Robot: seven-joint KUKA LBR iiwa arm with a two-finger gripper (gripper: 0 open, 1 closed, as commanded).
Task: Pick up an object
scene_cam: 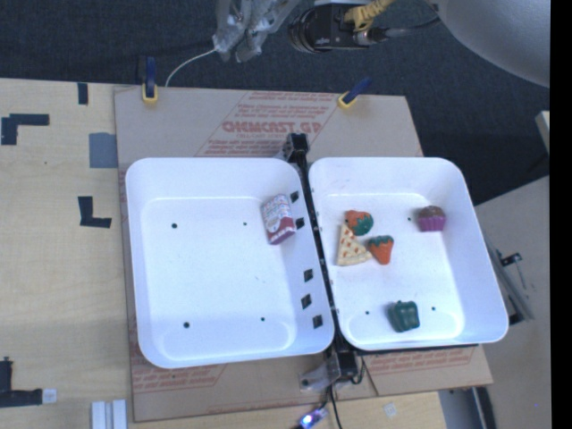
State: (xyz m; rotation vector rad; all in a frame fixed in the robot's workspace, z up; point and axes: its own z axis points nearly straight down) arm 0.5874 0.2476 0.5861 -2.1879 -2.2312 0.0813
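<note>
the can (279,219) in the left bin (143,239) looks light and stiff; it would be taken across its sides. the gripper (246,25) state cannot be told.

A pale wooden bench top (54,266) fills the left side, dotted with dark tape marks (89,213) and a grey patch (103,148). On it lies a brown cardboard sheet (259,123) with red printing, pinned at its far edge by two yellow-and-blue clamps (149,86). Beyond the bench there's dark blue-grey carpeted floor (71,25), evenly lit.
</note>
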